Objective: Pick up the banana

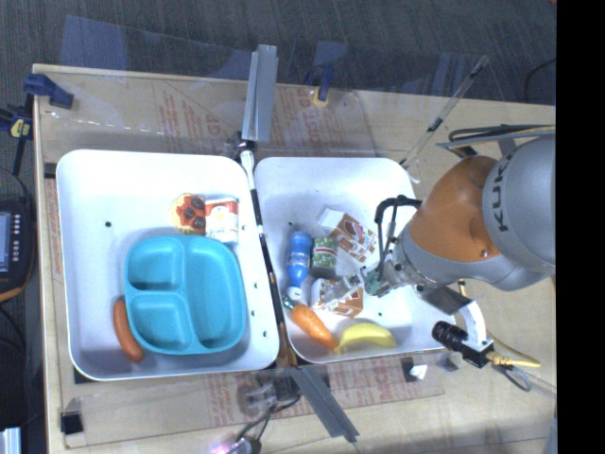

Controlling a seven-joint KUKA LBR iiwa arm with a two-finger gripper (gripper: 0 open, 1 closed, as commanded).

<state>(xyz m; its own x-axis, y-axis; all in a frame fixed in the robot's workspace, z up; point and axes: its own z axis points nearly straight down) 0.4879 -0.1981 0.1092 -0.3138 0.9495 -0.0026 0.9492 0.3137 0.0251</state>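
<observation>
Banana (366, 336): we see it lying flat at the near edge of the right bin (284, 183), yellow, curved, its left end close beside the carrot (311, 324).
Gripper (376, 282): we find it low inside the right bin, above the banana in the view and apart from it, among small packets; we cannot tell how its grasp stands, since the wrist hides it.
Arm (473, 225): it reaches in from the right, orange band over the bin's right rim.
Right bin clutter: we count a blue bottle (299, 257) and several printed packets (348, 237) near the middle.
Left bin (85, 187): we see a blue divided tray (184, 294), a sausage (127, 330) just left of it, and a snack packet (206, 216) above it.
</observation>
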